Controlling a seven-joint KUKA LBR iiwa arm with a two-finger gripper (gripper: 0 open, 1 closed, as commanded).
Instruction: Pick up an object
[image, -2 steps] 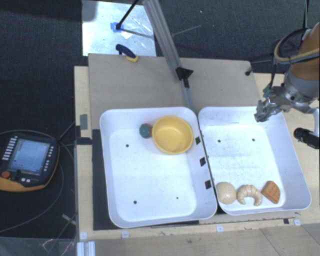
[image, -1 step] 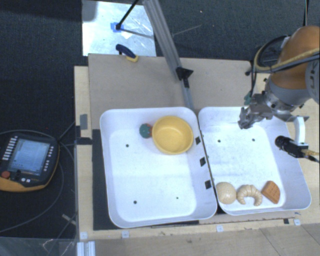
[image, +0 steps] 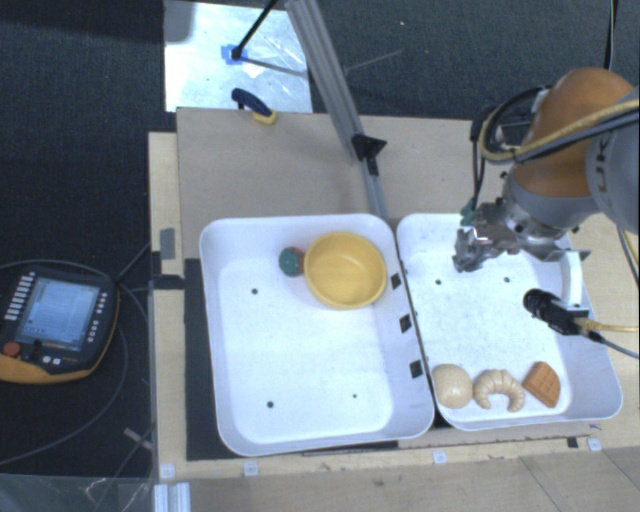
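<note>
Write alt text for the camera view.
A grey arm's two-finger gripper hovers over the right white bin, which holds a beige round bun, a croissant and a brown waffle piece. The left white bin holds a yellow bowl beside a small green ball.

You are looking at a robotics lab. At the left edge of the frame a robot teach pendant (image: 52, 322) with a lit screen lies on dark carpet (image: 80, 120), its cable trailing across the floor. A plain board desk (image: 300, 165) carries two white bins (image: 300, 430), and at the upper right the grey and orange industrial arm (image: 575, 140) reaches in. A metal stand leg (image: 335, 85) crosses the top.
</note>
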